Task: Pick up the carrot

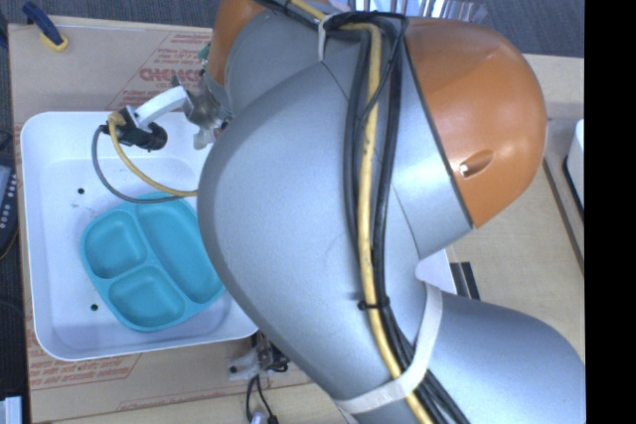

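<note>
Most of the view is taken by the arm (328,243), grey with orange covers, which is stretched across the bench from the right. Under it the left white bin (40,213) is seen, and in this bin a blue divided tray (149,263) is laid, close to the near wall. A yellow and black cable (134,176) is looped over the bin floor, just behind the tray. The gripper (204,106) is judged to be at the far wall of the bin, but its state cannot be told, and nothing can be said to be held by it.

Where the carrot lies cannot be told; it is probably covered by the arm.

Several failures are considered possible. The tray could be gripped in place of the carrot, or pushed aside. The hanging cable could be caught on the tray edge or the bin wall when the arm is lowered. The bin wall itself could be struck, because the gripper is so near to it.

Red letters are printed on the cardboard (164,65) beneath the bin, but they are too blurred and too much covered to be read. No brand is made out on the arm.
</note>
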You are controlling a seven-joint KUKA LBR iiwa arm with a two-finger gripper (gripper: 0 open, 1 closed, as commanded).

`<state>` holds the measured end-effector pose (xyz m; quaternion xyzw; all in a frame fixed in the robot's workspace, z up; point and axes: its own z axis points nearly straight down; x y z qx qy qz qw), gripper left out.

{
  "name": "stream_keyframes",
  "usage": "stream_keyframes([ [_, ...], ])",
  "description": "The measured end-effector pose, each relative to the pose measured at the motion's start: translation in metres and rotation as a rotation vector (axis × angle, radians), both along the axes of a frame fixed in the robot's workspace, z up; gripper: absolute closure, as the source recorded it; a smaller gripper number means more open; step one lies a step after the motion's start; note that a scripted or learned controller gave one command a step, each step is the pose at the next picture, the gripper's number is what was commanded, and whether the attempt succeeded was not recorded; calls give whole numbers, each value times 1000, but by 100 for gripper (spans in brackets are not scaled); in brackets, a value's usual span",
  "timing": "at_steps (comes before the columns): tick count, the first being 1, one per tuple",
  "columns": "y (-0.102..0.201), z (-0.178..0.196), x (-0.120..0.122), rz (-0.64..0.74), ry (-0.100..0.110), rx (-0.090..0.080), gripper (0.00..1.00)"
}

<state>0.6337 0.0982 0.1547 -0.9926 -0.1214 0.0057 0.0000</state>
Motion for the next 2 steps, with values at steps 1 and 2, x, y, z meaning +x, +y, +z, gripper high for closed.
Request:
stream_keyframes([
  [1, 24, -13, 12, 39, -7, 2, 0],
  [2, 87, -65, -43, 240, 0, 6, 0],
])
